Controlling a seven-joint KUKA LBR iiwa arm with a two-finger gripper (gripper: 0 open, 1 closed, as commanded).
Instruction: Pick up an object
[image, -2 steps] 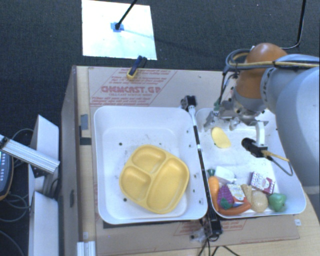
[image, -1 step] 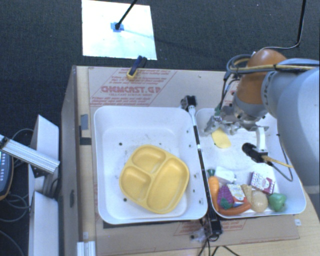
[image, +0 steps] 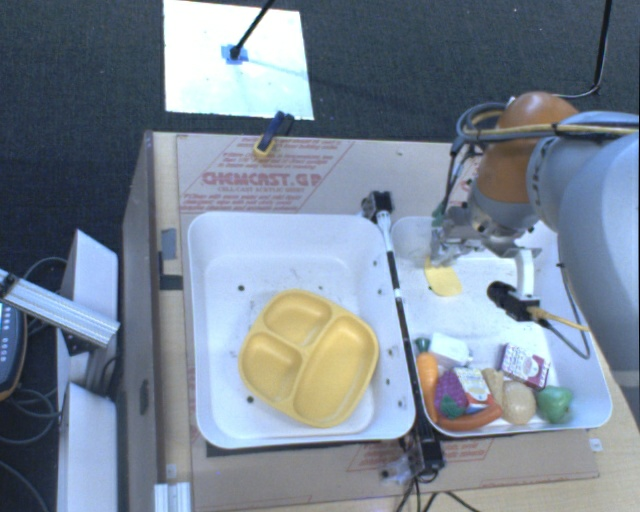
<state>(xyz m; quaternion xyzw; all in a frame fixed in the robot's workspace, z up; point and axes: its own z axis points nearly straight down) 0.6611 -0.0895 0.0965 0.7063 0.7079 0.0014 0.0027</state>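
From above the bench, the arm has reached into the right bin (image: 600, 395) in the upper right of the frame, and the gripper (image: 447, 250) sits low over a pale yellow piece (image: 444, 281) on the bin floor. This looks like the descent before a grab. The yellow piece lies just below the gripper in the frame, nearly touching it; whether the gripper is closed I cannot tell. Next it would need to settle squarely over the piece and close. The other toys (image: 485, 385) crowd the bin's lower end, well apart.
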